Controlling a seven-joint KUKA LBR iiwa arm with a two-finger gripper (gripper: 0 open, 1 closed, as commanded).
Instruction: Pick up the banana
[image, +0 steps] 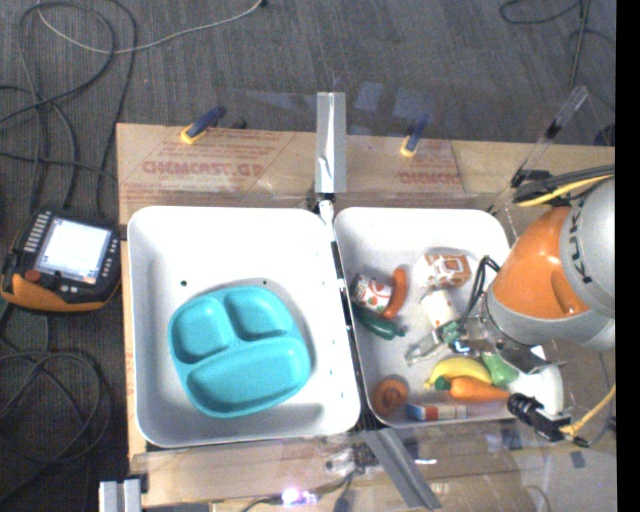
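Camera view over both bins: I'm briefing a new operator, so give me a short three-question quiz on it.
1. True or false: the banana lies in the left bin.
2. Which thing lies right beside the banana, on the side nearer the camera? A) carrot B) blue tray C) handheld controller
3. Fill in: the blue tray has ___ compartments.

Key: 1 false, it lies in the right bin, close by the gripper. 2 A. 3 three.
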